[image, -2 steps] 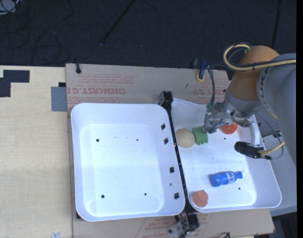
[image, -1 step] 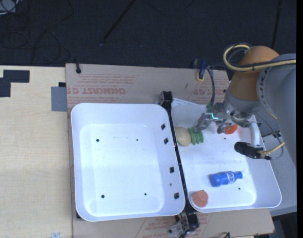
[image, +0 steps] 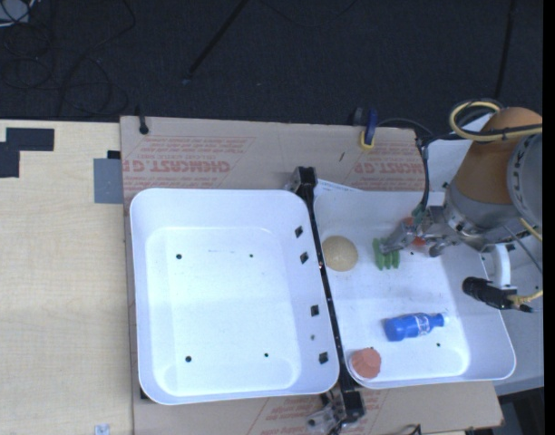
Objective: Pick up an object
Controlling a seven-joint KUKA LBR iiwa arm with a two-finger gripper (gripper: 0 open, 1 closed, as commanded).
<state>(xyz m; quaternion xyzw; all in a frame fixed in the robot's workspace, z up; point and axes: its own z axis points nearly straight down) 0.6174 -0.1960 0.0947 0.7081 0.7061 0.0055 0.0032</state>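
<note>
The right bin point(image: 481, 352) holds several objects. A beige ball point(image: 340, 253) lies near the divider, and a small green piece point(image: 386, 254) sits just right of it. A blue bottle point(image: 412, 325) lies on its side lower down, and a reddish disc point(image: 365, 362) rests in the bin's front left corner. My gripper point(image: 406, 239) reaches in from the right, low over the bin, with its tip right beside the green piece's upper right side. I cannot make out whether it touches that piece.
The left bin point(image: 146, 243) stands beside the right one, with a black clamp strip point(image: 318, 279) between them. The grey arm with its orange band point(image: 491, 166) fills the right bin's far right corner. Cables point(image: 495, 290) hang off the wrist.
</note>
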